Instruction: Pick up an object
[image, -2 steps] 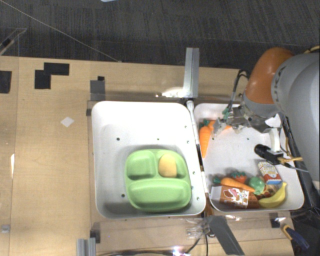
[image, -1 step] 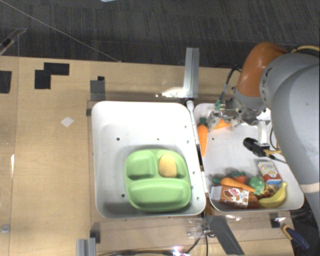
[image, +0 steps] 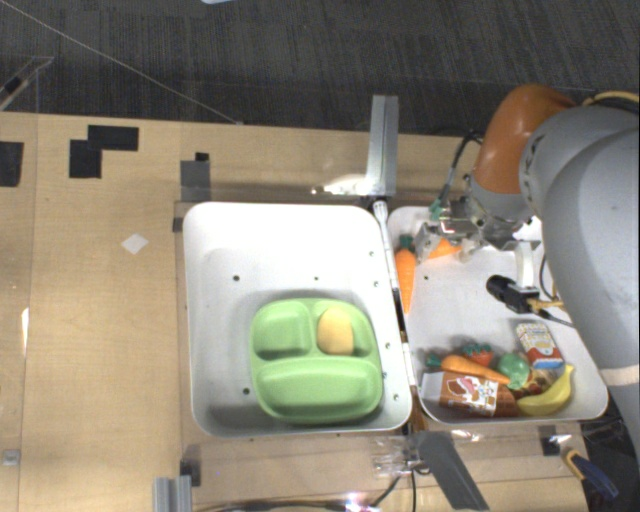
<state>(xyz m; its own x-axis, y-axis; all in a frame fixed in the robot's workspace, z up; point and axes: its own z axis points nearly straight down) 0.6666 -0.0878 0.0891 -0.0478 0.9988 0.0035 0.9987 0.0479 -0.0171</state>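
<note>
A light wooden bench marked with black squares is seen below a strip of dark grey carpet, and a metal post is fixed upright at its far edge.

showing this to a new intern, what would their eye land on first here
Probably the bright green tray in the left bin, with a yellow fruit sitting in its upper right compartment. Next, the big grey arm with its orange band, reaching in from the right over the right bin. That bin holds a carrot by its left wall and a banana in the clutter along its near edge.
</note>
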